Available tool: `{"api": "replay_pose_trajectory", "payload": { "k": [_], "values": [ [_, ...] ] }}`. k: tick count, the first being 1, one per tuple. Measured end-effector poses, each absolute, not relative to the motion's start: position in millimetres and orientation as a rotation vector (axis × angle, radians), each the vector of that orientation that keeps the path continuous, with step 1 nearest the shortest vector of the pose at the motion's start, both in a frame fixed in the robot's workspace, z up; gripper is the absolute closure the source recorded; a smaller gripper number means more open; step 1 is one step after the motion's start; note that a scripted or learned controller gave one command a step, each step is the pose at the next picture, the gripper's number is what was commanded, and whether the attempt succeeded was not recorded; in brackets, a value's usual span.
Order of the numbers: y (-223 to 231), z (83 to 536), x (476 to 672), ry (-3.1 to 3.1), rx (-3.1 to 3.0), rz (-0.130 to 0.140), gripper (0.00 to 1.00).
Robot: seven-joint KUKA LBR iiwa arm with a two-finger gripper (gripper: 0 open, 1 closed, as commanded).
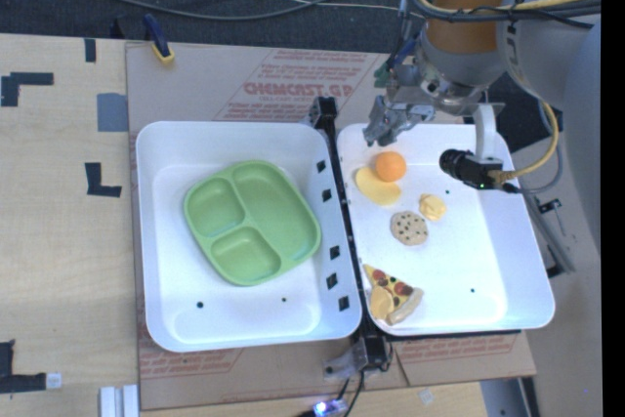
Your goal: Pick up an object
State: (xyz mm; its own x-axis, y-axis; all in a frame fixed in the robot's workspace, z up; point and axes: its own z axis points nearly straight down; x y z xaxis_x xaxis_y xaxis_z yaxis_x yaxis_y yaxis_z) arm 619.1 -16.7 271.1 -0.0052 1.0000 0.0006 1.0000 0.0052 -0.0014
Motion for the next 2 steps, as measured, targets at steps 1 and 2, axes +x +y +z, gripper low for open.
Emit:
{"api": "replay_pose_trajectory", "payload": {
  "k": [1,2],
  "values": [
    [41,265,624.3,-2.227,-2.214,0.001,1.00],
    [97,260,616.1,-2.226,-2.215,0.003,1.00]
  ]
}}
